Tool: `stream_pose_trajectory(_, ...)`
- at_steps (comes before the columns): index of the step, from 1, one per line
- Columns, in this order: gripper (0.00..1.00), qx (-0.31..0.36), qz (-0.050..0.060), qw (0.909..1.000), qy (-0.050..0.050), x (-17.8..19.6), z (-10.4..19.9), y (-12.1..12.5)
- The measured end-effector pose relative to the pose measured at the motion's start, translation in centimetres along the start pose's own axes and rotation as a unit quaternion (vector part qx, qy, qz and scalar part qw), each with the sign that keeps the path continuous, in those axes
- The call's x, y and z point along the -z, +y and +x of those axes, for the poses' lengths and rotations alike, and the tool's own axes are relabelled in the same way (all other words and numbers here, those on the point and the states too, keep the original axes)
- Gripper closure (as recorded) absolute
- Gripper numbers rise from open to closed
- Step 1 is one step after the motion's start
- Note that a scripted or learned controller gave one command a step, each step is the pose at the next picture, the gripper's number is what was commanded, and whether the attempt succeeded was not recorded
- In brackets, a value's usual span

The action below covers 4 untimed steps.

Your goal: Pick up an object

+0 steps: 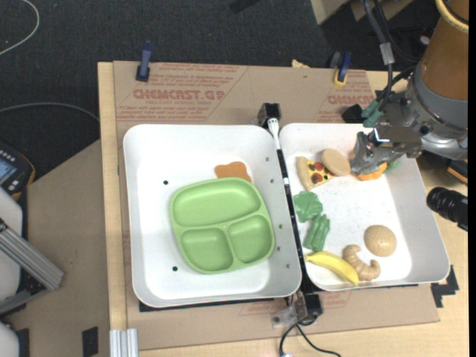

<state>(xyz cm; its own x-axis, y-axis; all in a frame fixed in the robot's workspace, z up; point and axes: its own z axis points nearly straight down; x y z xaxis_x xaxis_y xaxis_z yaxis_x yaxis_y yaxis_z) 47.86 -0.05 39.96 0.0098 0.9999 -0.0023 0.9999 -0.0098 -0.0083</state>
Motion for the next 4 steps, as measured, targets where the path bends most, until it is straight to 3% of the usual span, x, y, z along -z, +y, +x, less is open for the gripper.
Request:
stream_pose_trajectory(1,1.00,0.004,-0.002,1.0000,0.001,-3.1,0.7,0.1)
stream_pose_trajectory(2,1.00,0.011,-0.005,0.9999,0.002,-2.9,10.9,0.0)
stream_pose_trajectory(4,1.00,0.005,-0.007,1.0000,0.002,-0.8,10.3,0.1)
